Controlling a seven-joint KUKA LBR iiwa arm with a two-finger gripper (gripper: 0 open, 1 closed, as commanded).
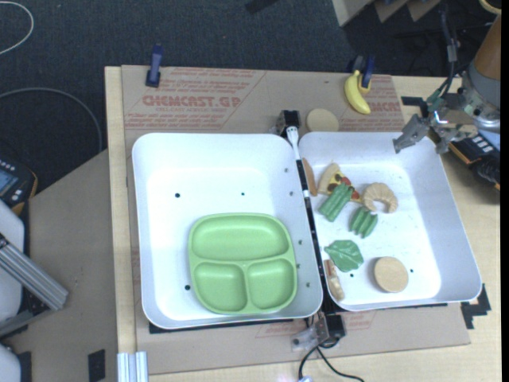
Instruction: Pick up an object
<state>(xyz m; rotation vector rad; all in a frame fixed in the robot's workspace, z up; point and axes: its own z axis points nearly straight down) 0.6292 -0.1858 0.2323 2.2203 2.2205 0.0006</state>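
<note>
My gripper (420,140) hangs over the far right corner of the right bin (445,237), at the end of the grey arm coming in from the right. Its two dark fingers (406,138) stand spread apart with nothing between them. Toy food lies in that bin, below and left of the gripper: a pizza slice (328,177), two green pods (336,201) (364,222), a tan ring-shaped pastry (380,198), a green leaf (343,254), a round tan cookie (390,274) and a small brown piece (333,279) by the left wall.
The left bin (159,181) holds a green divided plate (241,262). On the bench behind the bins lie a yellow banana (358,94) and a tan disc (322,120). A black bar (303,177) runs along the seam between the bins.
</note>
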